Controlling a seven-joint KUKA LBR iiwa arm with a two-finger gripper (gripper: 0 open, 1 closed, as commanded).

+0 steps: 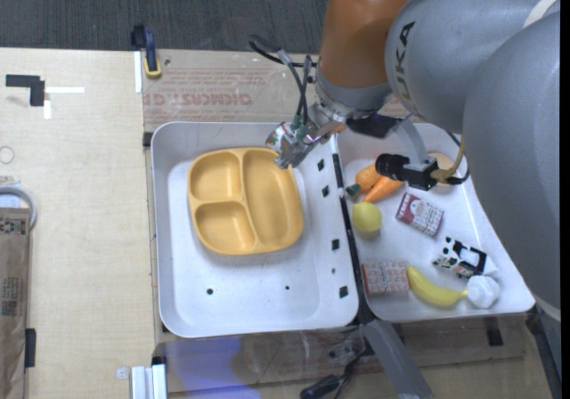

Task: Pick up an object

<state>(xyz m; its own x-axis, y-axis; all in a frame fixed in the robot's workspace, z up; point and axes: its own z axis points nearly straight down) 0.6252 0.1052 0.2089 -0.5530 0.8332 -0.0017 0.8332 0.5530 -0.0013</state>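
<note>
Pale wood bench (71, 210) with dark carpet behind it; we log two white bins. Left bin (249, 299): one yellow divided plate (245, 201). Gripper (289, 146) at that plate's far right corner; whether it is open, we cannot tell. Right bin (499, 255), right of the plate: carrot (378, 185), lemon (366, 218), banana (435, 290), small cartons.

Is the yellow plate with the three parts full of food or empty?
Empty. All three sections of the yellow plate show bare yellow bottoms. It lies flat in the left bin, with the gripper at its top right edge.
</note>
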